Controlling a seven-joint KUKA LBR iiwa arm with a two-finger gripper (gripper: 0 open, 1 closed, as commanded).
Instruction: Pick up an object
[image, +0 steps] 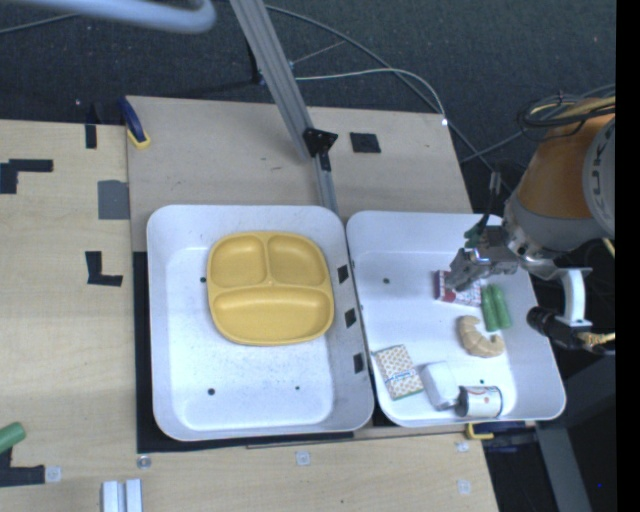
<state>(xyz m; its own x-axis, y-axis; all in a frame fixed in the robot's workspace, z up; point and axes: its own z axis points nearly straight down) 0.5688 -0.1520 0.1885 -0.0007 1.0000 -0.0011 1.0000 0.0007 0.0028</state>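
Nothing is lifted yet: the fingers (466, 272) hover at the right bin's (400, 240) two o'clock above a red packet (447, 289); their spread I cannot tell.

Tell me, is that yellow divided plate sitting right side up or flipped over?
Right side up. The yellow plate lies flat in the left bin, with its three hollow compartments and the ridges between them facing upward.

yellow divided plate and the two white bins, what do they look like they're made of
Yellow divided plate: probably moulded plastic, with a matte, even colour, soft rounded ridges between its three compartments and no sharp glare.
Left bin: seemingly thin formed plastic, white with rounded corners and dark speckles on its floor.
Right bin: the same white material by its look, smooth with a slight sheen.
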